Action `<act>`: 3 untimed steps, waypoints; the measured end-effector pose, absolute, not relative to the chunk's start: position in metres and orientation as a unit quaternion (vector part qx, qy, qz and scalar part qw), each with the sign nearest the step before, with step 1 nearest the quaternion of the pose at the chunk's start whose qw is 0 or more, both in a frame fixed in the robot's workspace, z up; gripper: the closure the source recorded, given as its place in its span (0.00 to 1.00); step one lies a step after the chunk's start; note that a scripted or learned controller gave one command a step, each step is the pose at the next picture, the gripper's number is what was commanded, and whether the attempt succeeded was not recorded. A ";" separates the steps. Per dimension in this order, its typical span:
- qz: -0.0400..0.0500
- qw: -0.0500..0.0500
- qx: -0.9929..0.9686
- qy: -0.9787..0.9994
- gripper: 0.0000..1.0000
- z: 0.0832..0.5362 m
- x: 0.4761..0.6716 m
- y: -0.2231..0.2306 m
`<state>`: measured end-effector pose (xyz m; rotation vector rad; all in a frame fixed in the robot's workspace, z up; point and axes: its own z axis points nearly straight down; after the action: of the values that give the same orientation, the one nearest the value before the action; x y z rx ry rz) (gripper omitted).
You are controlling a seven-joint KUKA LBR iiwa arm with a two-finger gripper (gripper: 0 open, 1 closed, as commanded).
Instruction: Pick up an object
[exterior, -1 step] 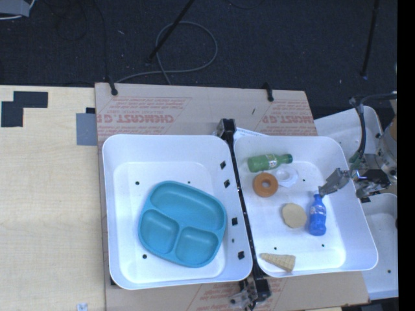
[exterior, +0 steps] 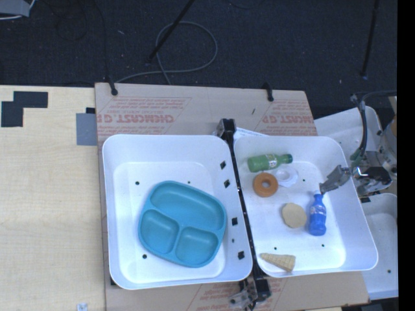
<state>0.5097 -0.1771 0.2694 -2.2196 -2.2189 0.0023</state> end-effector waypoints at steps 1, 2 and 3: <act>0.002 0.004 -0.707 -0.707 0.00 0.216 0.499 -0.175; 0.002 0.005 -0.707 -0.707 0.00 0.153 0.492 -0.174; 0.002 0.004 -0.707 -0.707 0.00 0.096 0.491 -0.183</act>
<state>0.4906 -0.1831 0.0956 -2.2165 -2.2148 0.0055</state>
